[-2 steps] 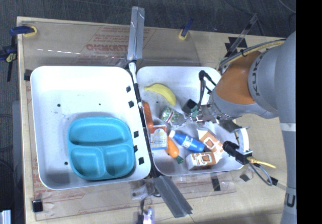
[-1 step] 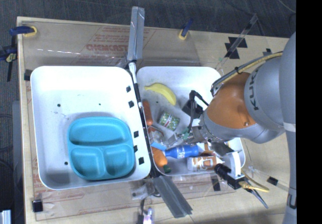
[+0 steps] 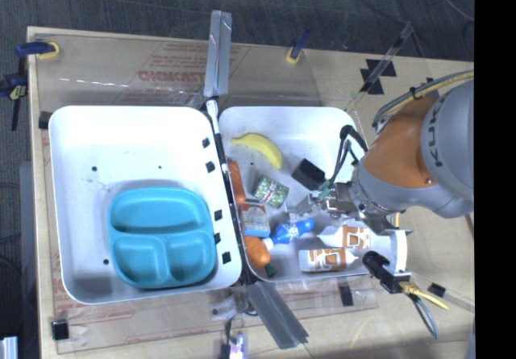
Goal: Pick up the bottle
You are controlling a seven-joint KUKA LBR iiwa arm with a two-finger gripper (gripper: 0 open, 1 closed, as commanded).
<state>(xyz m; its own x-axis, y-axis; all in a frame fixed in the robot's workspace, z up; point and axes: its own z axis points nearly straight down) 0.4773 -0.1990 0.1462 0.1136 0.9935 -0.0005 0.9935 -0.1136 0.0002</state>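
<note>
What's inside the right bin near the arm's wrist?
In the right bin: a banana, a blue bottle, a brown-labelled bottle, a black block, a green packet. The arm covers the bin's right side.

Right bin's front is crowded: bottle (image 3: 322, 258) hemmed by blue packet (image 3: 290, 230) and, seemingly, the arm (image 3: 403, 164); far corner open.

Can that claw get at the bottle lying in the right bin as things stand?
Probably yes. The claw hangs just above the bottle, which lies on its side near the bin's front edge, top uncovered; only a blue packet crowds its left end.
</note>
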